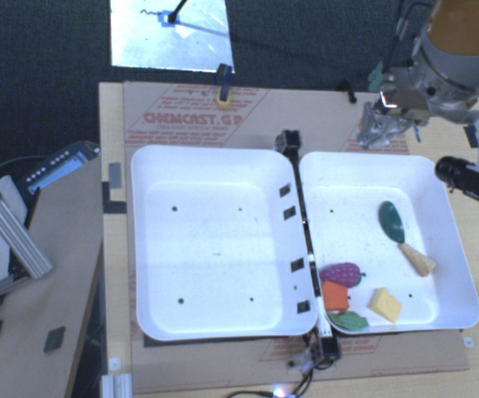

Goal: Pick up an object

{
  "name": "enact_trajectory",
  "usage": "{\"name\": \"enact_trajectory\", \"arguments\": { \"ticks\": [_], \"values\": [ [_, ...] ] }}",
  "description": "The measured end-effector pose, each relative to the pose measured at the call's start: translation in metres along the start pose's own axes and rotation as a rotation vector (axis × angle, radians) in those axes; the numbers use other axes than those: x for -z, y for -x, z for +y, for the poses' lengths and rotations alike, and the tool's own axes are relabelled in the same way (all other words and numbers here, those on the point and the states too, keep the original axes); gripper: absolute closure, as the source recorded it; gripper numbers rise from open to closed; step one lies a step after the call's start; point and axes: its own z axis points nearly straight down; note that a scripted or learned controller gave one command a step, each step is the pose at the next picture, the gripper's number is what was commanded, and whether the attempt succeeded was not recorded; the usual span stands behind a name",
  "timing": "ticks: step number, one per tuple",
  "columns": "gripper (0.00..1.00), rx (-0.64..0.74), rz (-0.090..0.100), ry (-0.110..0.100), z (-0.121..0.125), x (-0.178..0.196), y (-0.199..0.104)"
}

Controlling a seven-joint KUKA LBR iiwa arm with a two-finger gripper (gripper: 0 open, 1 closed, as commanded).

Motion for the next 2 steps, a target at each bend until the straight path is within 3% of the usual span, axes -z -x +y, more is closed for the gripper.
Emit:
{"name": "enact_trajectory", "arguments": {
  "ticks": [1, 2],
  "values": [
    [1.00, 0.001, 0.000, -0.020, 0.006, -0.112, -0.054],
    [1.00, -0.001, 0.002, 0.005, 0.031, 0.015, -0.088]
  ]
}}
